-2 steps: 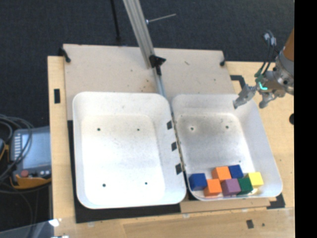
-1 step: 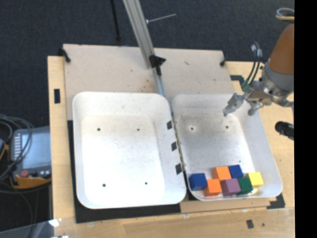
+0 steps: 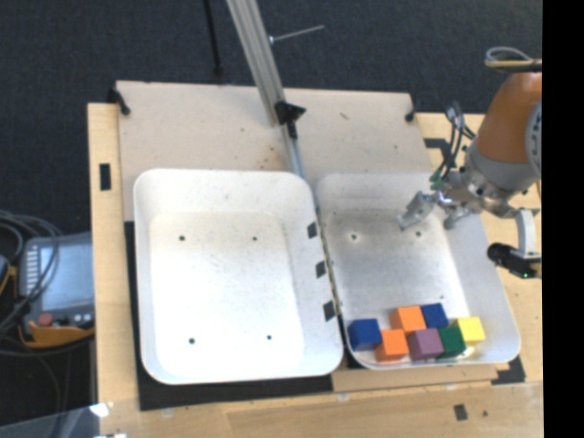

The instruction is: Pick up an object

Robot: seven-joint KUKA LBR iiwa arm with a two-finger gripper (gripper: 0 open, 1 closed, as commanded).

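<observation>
Several small coloured blocks lie clustered in the near corner of the right bin [image 3: 383, 272]: a blue block [image 3: 364, 332], an orange block [image 3: 410, 318], a second blue one [image 3: 434, 315], a yellow block [image 3: 471, 328], another orange one [image 3: 393, 342], a purple block [image 3: 424, 343] and a green block [image 3: 452, 339]. My gripper [image 3: 416, 212] hangs over the far right part of that bin, well behind the blocks and apart from them. Nothing is visible in it. The orange-banded wrist [image 3: 506, 130] sits behind it at the right edge.
The left bin [image 3: 228, 272] lies beside the right one, with a black-clipped divider [image 3: 321, 267] between them. A slanted aluminium pole [image 3: 260, 53] rises behind the bins. A pendant with cables [image 3: 55, 286] rests off the bench at left.
</observation>
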